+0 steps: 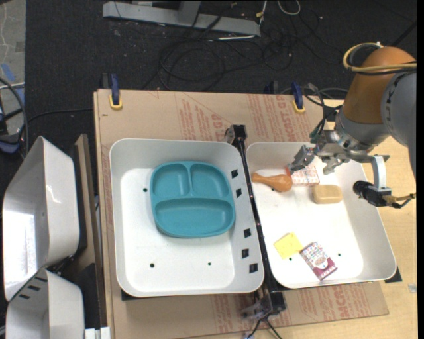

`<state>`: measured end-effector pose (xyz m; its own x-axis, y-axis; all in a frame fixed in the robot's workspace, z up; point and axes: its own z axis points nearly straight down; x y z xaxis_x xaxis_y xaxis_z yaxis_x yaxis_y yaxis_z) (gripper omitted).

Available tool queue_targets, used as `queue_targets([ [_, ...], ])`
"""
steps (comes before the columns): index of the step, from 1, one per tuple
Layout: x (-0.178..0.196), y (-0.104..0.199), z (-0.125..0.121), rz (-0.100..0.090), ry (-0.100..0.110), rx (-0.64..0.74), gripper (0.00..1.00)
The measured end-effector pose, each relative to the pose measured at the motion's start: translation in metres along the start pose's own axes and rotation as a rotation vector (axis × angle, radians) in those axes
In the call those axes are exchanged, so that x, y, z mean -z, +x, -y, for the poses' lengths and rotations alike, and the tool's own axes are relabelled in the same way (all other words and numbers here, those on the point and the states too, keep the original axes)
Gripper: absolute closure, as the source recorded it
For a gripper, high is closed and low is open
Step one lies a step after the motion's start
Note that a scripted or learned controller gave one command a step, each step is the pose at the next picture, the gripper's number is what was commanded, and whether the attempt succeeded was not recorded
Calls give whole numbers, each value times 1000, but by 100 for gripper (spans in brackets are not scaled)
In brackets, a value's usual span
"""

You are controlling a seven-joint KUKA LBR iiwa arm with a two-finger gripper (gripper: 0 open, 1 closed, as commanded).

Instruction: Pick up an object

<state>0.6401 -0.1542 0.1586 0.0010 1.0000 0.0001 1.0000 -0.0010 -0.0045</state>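
Arm: reached in from right, gripper [311,161] low over right bin [371,228] | Fingers: spread or pinching, could not tell | Target: probably the patterned card [305,176] beneath, beside chicken drumstick [273,179] | Elsewhere: tan block [327,194], yellow square [287,244], teal divided plate [193,198].

Dark carpeted floor [66,59] around the bench, black cables [192,53] trailing across it. Grey metal bar [182,18] lies at top. Bench [199,109] topped with brown printed cardboard, two clamps, blue and yellow [115,93], on its far edge. White plastic tubs [40,205] stand left of bench. Even overhead light.
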Motion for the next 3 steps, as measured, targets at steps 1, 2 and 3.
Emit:
queue_targets([
  [1, -48, 9, -7, -2, -5, 4, 0],
  [2, -33, 7, -9, 1, -13, 5, 100],
  [3, 17, -2, -9, 2, -11, 0, 100],
])
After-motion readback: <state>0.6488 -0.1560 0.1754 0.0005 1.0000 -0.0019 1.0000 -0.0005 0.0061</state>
